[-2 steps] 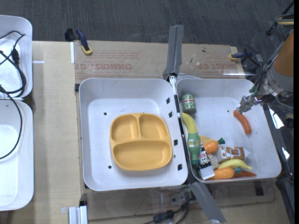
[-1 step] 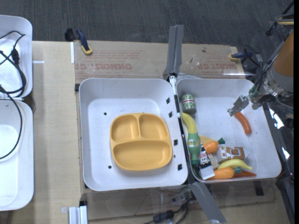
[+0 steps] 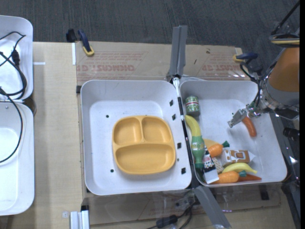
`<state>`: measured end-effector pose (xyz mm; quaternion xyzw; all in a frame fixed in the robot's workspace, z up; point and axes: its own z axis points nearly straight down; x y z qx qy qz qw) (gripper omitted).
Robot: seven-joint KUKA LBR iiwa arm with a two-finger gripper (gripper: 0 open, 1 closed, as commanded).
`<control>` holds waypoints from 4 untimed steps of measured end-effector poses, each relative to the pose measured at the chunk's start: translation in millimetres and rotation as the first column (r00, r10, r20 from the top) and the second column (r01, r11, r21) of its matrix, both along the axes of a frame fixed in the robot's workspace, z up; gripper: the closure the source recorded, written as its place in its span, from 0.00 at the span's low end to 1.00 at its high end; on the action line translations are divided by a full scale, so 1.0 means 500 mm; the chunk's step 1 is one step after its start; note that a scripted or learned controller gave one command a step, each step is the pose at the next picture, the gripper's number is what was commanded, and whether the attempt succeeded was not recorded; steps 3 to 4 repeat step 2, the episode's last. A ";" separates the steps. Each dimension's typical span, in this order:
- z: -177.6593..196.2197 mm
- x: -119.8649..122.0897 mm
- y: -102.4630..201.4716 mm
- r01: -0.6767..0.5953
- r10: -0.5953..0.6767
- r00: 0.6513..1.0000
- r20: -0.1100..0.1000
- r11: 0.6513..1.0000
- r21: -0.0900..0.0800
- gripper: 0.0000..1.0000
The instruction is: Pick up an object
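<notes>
The grey arm with its orange band (image 3: 286, 70) reaches in from the right over the right-hand shallow white bin (image 3: 224, 99), and its metal hand (image 3: 244, 114) hangs low near that bin's right wall. An orange sausage-shaped toy (image 3: 249, 126) lies slanted directly beneath the hand, touching or very nearly touching the fingertips; whether the hand is clenched on it or merely resting above it cannot be told from this angle. The rest of the bin's contents crowd its left wall and front corner, apart from the hand: a small green can (image 3: 192, 104) by the divider, a yellow plastic banana (image 3: 192, 125) just below it, a green bottle (image 3: 197, 149), a round orange fruit (image 3: 215, 150), a brown and white carton (image 3: 237, 155), a second yellow banana (image 3: 239, 167) and an orange carrot (image 3: 228, 177) at the front edge. The left-hand white bin (image 3: 95, 128) holds a yellow three-compartment plastic tray (image 3: 143, 144) lying flat in its middle. Both bins sit on the brown cardboard-covered table (image 3: 128, 61), with a blue clamp (image 3: 83, 41) at its far left corner.
</notes>
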<state>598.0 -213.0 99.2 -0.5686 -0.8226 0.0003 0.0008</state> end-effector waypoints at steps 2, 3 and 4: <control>0.035 -0.010 -0.019 -0.362 0.362 0.932 0.002 0.932 0.000 1.00; 0.035 -0.010 -0.019 -0.362 0.362 0.932 0.002 0.932 0.000 1.00; 0.035 -0.010 -0.019 -0.362 0.362 0.932 0.002 0.932 0.000 1.00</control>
